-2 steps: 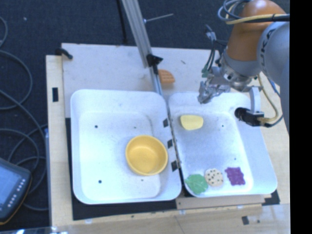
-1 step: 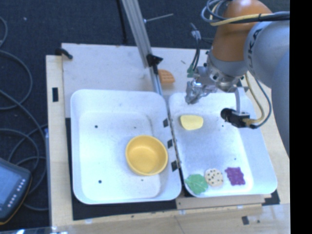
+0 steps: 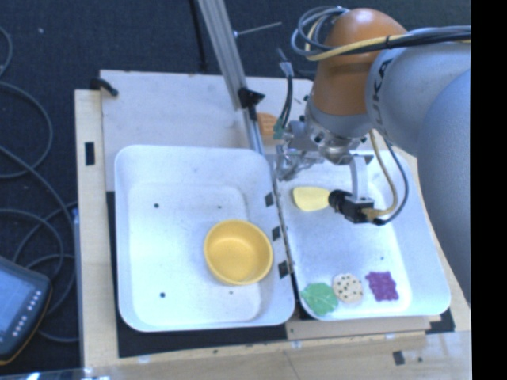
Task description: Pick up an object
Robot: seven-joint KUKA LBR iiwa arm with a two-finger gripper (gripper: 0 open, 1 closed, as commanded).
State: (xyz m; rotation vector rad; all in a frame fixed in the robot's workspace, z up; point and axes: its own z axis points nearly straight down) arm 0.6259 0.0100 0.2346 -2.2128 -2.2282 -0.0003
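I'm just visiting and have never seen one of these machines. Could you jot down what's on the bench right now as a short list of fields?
left bin: holds a yellow bowl, upright, near its right wall
right bin: holds a pale yellow piece near its upper left; along the near edge, a green piece, a spotted cookie and a purple piece in a row
arm: reaches in from the right, over the right bin's far end
tool: above the wall between the bins, just behind the pale yellow piece; nothing seen held

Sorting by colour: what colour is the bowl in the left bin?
Yellow; the bowl shows clearly in the camera view.
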